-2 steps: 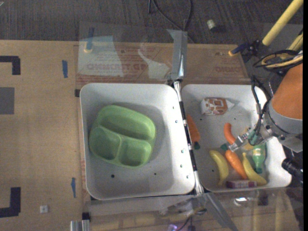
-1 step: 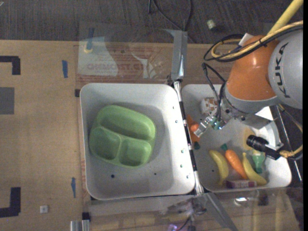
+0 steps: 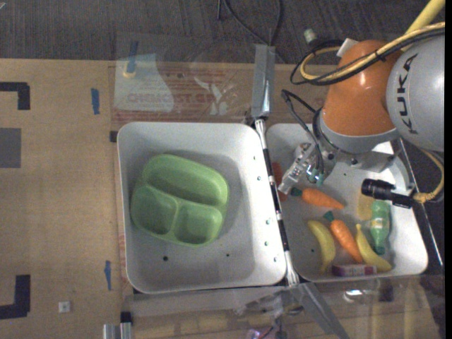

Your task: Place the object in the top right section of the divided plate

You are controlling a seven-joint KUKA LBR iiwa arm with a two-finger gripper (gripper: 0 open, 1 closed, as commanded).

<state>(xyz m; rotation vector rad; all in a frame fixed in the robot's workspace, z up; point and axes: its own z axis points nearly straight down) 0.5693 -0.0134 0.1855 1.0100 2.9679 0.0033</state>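
One carrot, tip toward lower right.

Wooden bench bears two white bins, seemingly abutting.

Lime-green moulded plastic divided plate against the plain white left bin. In the white right bin: two orange toy carrots with green tops, two yellow bananas, a green bottle. Orange band above grey arm casing.

The grey arm reaches in from the right, its orange band above the wrist, the gripper angled down-left; the view seems too blurred for finer detail.
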